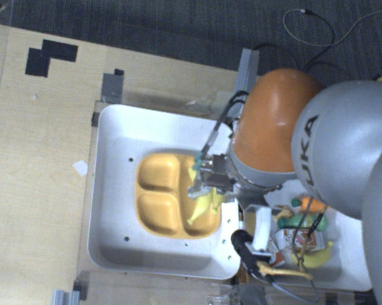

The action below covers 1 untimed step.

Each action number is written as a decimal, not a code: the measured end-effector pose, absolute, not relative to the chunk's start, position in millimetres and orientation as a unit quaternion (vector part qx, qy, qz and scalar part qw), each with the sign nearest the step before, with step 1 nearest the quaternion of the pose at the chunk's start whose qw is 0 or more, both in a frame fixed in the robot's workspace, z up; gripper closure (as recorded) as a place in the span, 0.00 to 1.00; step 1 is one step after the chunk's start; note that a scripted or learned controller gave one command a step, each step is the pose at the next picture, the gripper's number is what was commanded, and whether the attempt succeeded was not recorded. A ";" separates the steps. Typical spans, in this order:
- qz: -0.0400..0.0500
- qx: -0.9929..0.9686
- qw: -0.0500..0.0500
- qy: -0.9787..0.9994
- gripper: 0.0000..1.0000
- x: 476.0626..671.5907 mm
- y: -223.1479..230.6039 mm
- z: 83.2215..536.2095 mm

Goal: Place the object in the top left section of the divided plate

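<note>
Overhead, the grey arm (347,142) reaches in over the left bin (114,173). Inside that bin lies the yellow divided plate (164,194). The gripper (205,178) hangs above the plate's right section; whether it is clenched cannot be told. A banana (317,256) rests among clutter in the right bin (350,273).

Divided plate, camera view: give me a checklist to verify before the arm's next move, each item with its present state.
1. Divided plate lies flat in the left bin: ok.
2. Top left section is free of objects: ok.
3. Gripper is over the plate's right side, not the top left section: not ok.
4. Object secured in the jaws: cannot tell; a yellowish item sits below the wrist.
5. Remaining objects stay inside the right bin: ok.
</note>
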<state>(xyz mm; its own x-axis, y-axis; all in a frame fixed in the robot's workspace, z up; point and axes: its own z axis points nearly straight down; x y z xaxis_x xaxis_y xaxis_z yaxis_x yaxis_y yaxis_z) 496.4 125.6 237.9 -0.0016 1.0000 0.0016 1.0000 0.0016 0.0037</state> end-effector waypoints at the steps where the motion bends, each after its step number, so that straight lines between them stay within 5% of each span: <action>1: 0.002 0.662 0.001 0.749 1.00 509.2 149.8 246.9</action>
<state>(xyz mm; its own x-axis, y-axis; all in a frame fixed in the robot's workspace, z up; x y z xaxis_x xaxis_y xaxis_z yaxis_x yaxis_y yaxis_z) 509.2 149.8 246.9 -0.1224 0.9925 0.0012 0.9925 0.1224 0.0040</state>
